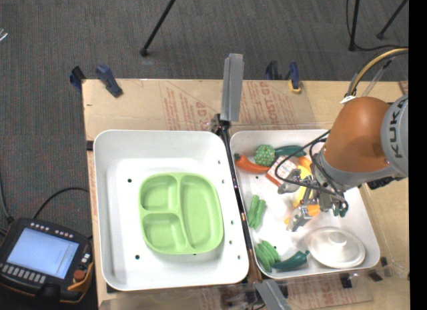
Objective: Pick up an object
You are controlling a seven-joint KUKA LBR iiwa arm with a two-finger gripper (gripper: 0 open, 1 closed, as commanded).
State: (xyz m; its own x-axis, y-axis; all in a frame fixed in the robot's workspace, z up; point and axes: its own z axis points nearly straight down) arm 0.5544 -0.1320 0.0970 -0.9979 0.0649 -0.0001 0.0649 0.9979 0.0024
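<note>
left bin [113,169] first: a green tray [181,214] with three compartments sits near its middle, well apart from the arm. nothing for the pincer over there.

across the divider, into the right bin [371,235]. two green pods here, one [255,210] by the left wall, lying roughly up and down the view, another [267,253] lower near the front corner with a dark green pepper [293,260] just beside it. up top, a broccoli [265,154] resting by an orange carrot [250,164].

now the gripper [308,210], down in the middle of the right bin, with yellow-orange pieces [298,220] right under and around it, too cluttered to name. whether it's spread or closed, i cannot tell, and nothing is plainly held.

so the key relation: the nearest pick sits straight below the wrist, while the pod lies to the view's left of it, long axis running toward the camera. a white lid [335,247] sits just in front and to the right.
</note>
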